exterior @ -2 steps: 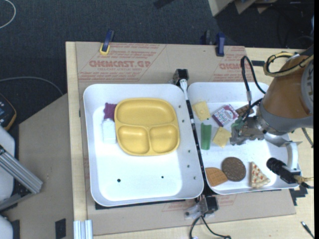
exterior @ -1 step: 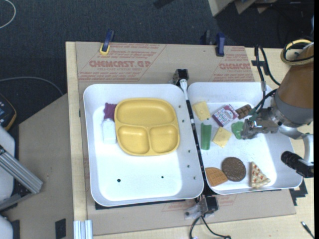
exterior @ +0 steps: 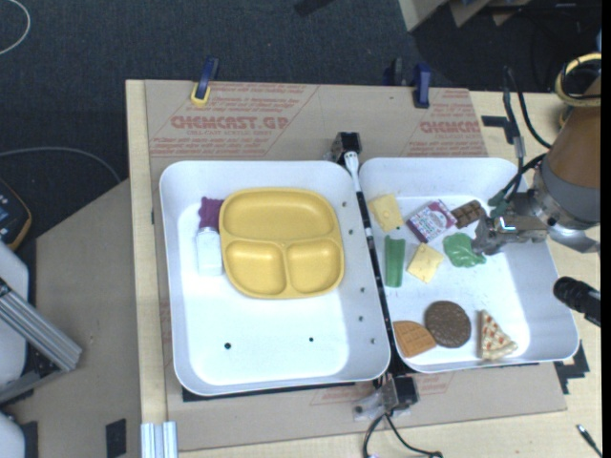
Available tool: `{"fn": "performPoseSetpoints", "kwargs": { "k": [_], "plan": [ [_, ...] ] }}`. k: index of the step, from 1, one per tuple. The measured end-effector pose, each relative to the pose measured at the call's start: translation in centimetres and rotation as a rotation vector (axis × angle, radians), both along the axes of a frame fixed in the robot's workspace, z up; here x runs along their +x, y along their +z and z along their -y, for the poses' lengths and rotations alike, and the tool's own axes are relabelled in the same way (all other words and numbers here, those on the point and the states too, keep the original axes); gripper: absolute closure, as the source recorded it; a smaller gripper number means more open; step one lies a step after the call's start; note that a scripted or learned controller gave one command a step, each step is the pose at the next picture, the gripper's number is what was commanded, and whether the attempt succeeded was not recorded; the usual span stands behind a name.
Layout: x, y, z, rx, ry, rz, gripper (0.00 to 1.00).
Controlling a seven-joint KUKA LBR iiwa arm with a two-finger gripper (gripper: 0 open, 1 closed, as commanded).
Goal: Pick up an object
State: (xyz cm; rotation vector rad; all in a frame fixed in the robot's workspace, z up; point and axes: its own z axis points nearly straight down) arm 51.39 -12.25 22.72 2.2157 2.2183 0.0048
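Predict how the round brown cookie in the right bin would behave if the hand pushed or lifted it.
The round brown cookie lies flat on the right bin, so a push would probably slide it rather than roll it. Its low profile may leave little edge to pinch. It looks like a toy, likely light and stiff.

Even, bright overhead light, soft shadows.
You saw the white bins (exterior: 181, 256) nearly glaring; far corners looked slightly soft, perhaps blurred.

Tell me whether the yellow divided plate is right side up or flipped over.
Right side up. The yellow divided plate lies flat in the left bin, its three hollow compartments facing up; nothing visible in them.
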Motion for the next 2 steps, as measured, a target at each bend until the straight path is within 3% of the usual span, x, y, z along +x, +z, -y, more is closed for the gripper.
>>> {"fn": "performPoseSetpoints", "kwargs": {
  "k": [1, 2],
  "plan": [
    [2.80, -1.30, -3.72, 0.002, 0.003, -0.003, 1.00],
    [2.32, -1.12, -4.05, 0.003, 0.000, -0.007, 1.00]
  ]
}}
